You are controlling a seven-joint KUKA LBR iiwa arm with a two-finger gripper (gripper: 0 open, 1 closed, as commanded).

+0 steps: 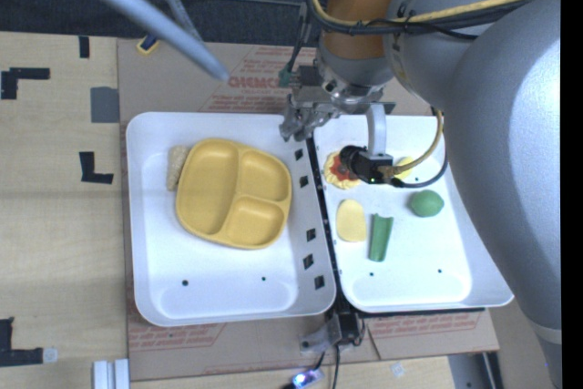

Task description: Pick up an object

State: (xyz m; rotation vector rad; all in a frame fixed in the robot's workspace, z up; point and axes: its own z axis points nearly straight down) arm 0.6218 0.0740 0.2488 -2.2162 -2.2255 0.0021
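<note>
A robotics lab: a grey industrial arm (483, 59) with exposed cables hangs over two white bins (155, 287) set on cardboard (264, 73) atop a bench (55, 223) marked with black tape, toy food laid out for trials.

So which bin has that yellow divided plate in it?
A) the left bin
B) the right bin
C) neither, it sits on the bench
A: the yellow divided plate lies inside the left bin, while the right bin holds small items like the green ball.
</note>
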